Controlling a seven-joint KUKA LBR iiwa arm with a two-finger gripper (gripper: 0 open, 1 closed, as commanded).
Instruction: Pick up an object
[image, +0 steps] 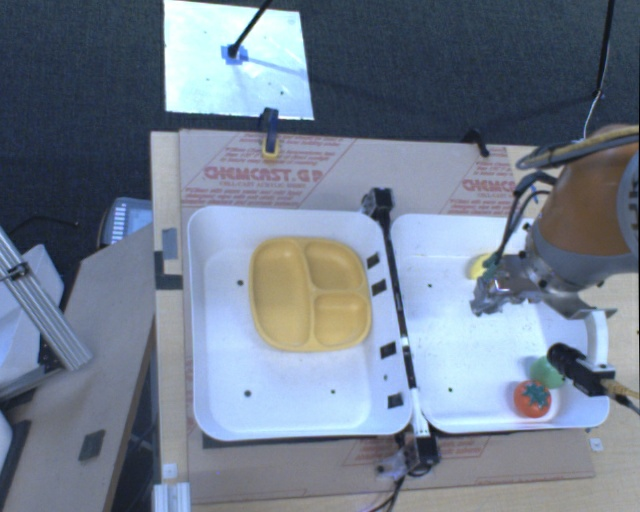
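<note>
My gripper (487, 300) hangs low over the right bin (440, 330), near its upper right part. A small yellow object (481, 266) lies just above and left of the fingertips, partly hidden by the gripper. An orange ball with a green patch (532, 399) rests in the bin's lower right corner. A green object (546, 372) sits beside it, half covered by a black piece of the arm. I see nothing between the fingers.
The left bin (215, 300) holds a yellow divided plate (308, 293). A black clipped divider (392, 310) runs between the bins. The grey and orange arm (590, 220) covers the right bin's upper right corner. Cardboard underlies both bins.
</note>
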